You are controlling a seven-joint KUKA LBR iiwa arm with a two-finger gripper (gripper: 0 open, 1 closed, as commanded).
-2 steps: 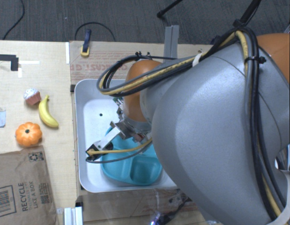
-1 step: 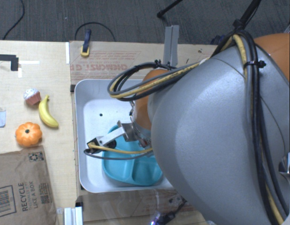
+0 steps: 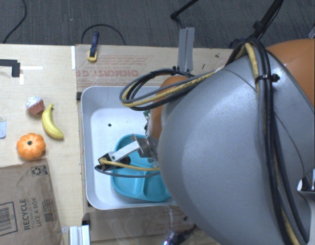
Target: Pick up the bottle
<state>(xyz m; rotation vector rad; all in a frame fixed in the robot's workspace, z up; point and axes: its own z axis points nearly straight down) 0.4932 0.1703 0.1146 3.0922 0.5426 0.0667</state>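
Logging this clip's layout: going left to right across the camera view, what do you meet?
Orange pumpkin → yellow banana → white bin → blue tray inside it → grey arm.

Arm (image 3: 234, 152) hides right side of bin (image 3: 96, 137) and blue tray (image 3: 142, 185).

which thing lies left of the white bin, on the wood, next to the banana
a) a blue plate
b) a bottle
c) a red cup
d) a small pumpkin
d: an orange pumpkin sits on the wooden bench just below and left of the banana, outside the bin.
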